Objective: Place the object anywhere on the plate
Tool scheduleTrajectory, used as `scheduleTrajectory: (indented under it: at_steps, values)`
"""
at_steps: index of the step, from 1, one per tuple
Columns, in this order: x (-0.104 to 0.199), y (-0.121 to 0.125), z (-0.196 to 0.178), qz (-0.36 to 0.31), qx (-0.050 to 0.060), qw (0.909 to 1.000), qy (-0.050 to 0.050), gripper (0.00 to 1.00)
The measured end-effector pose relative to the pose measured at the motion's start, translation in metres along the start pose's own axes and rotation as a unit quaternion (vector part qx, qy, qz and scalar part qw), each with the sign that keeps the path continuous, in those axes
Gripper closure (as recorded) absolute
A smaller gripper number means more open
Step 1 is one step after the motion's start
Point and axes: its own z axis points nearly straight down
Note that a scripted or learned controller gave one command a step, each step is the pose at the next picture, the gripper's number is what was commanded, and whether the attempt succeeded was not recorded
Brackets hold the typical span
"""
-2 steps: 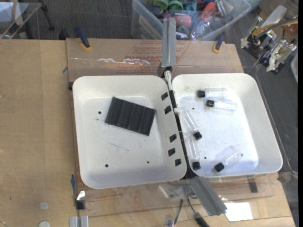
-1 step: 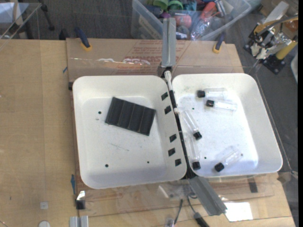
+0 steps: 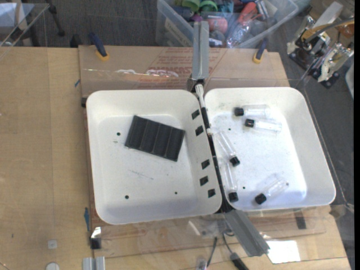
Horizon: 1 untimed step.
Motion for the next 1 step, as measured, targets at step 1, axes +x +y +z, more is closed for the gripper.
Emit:
scheduleTrajectory:
  at_steps: [1]
  values:
    - [0.0014, -0.001, -0.0103, -0.003, -0.001, 1.0, 0.0, 1.0]
